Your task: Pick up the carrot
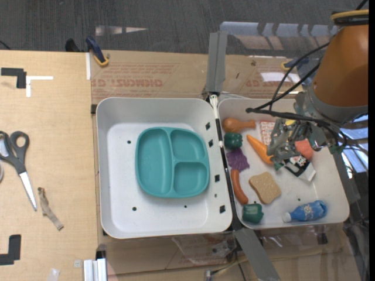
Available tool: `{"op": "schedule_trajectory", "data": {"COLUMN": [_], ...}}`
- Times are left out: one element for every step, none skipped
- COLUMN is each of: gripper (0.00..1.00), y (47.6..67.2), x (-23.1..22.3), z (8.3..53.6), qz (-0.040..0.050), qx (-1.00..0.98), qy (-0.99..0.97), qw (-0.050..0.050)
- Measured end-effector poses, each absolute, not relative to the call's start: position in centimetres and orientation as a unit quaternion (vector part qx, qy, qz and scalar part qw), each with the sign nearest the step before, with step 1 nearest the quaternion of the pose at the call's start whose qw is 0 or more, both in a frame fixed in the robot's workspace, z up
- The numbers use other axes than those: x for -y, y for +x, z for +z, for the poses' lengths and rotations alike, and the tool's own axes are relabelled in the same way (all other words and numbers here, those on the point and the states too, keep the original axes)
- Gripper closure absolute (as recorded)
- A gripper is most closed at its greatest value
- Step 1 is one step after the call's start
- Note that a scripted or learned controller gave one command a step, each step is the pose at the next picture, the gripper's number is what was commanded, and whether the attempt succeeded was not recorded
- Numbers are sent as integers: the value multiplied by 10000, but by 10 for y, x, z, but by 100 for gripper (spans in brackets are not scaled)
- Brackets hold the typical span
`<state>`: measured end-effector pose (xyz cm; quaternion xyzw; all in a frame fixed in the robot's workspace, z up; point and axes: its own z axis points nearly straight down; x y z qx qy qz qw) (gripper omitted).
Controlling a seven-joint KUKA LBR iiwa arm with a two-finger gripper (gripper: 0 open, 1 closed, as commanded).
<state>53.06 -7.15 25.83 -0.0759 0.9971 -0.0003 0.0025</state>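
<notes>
Carrot (258, 148), a small orange tapered toy, lies in the right bin (337, 183) at centre-right of the frame, long axis running upper-left to lower-right; gripper (280, 149) hovers at its lower-right end, grip indiscernible

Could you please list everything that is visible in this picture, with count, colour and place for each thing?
left bin: 1, white, centre of bench
divided plate: 1, teal, in left bin
right bin: 1, white, beside left bin
carrot: 1, orange, in right bin, by the gripper
bread slice: 1, tan, right bin
blue bottle: 1, right bin, near edge
sausage: 1, reddish orange, right bin, left side
grapes: 1 bunch, purple, right bin
scissors: 1, grey handles, bench at far left
arm: 1, grey with orange band, from right
gripper: 1, dark, low over right bin beside carrot
</notes>
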Motion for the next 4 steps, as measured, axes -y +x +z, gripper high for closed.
{"op": "schedule_trajectory", "data": {"gripper": [100,100,100,0], "y": [493,516,534,535], "x": [-5,57,104,104], "z": [195,309,128,128], "qz": [6,-3,6,4], "qx": [-9607,-9622,-9614,-9613], "qy": [-2775,-2725,-2751,-2755], "qw": [3,22,8,11]}}
